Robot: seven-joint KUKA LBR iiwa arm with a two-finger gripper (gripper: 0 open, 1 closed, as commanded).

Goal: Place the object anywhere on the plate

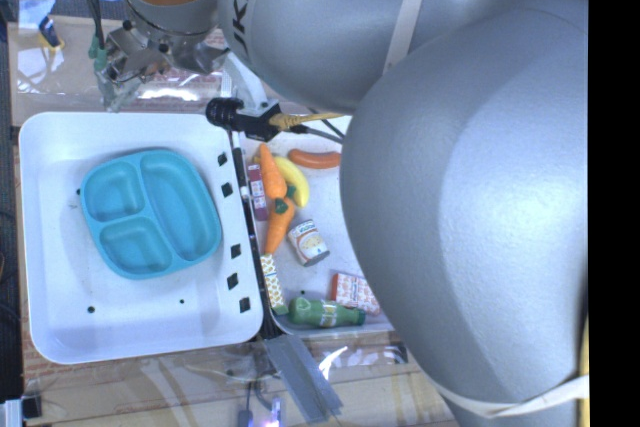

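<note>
A blue plate [150, 212] with three compartments lies in the left white bin [50, 315], and nothing rests on it. My gripper [118, 75] hangs below the orange band at the top left, over the far rim of the left bin and beyond the plate. I see nothing held in it. In the right bin [290, 323] lie an orange carrot [272, 200], a yellow banana [291, 180], a sausage [314, 157], a small can [308, 242], a red box [352, 290] and a green bottle [322, 313]. The arm's grey body hides most of that bin.
The arm's large grey links [450, 165] cover the right half of the view. A black fitting [236, 115] juts out over the divider between the bins. Clear plastic sheeting [40, 55] lies on the bench behind the left bin.
</note>
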